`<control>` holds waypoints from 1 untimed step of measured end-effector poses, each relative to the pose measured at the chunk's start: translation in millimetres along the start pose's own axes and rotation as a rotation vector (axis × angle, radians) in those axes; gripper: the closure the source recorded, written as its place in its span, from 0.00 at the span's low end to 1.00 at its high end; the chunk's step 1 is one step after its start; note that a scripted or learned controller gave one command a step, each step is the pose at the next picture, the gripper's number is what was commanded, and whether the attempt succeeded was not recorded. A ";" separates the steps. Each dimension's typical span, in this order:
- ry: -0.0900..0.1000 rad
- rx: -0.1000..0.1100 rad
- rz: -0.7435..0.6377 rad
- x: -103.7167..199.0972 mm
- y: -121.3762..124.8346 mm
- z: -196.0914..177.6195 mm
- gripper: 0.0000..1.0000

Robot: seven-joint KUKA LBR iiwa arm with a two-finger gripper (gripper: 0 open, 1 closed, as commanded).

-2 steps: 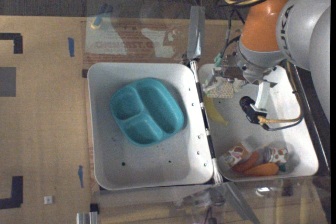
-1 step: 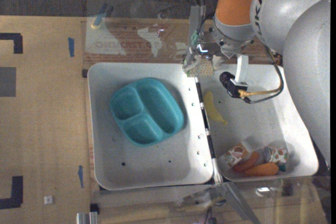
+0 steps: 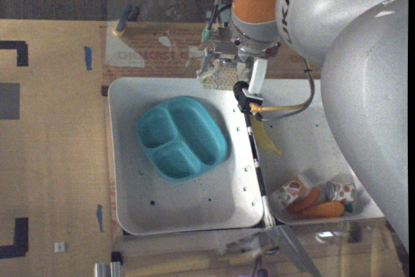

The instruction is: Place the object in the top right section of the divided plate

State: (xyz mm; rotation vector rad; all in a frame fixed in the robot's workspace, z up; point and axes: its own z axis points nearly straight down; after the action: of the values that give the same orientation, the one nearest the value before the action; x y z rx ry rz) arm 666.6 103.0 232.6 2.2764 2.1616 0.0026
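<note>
The left bin (image 3: 181,204) adjoins the right bin (image 3: 305,143) on a blue-taped bench (image 3: 52,159).

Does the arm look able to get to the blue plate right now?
Probably yes. The plate lies uncovered in its bin, with nothing over it, and the hand hangs by that bin's upper right corner.

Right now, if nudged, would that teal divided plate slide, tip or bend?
The teal plate looks like moulded plastic: probably stiff and light. It lies flat and low in the smooth white bin, so it would likely slide, not tip.
</note>
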 end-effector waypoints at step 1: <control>0.001 0.006 -0.339 64.1 -4.2 55.1 1.00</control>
State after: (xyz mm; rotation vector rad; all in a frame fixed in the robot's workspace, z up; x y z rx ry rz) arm 665.8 167.2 177.4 1.8821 2.5182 -0.0028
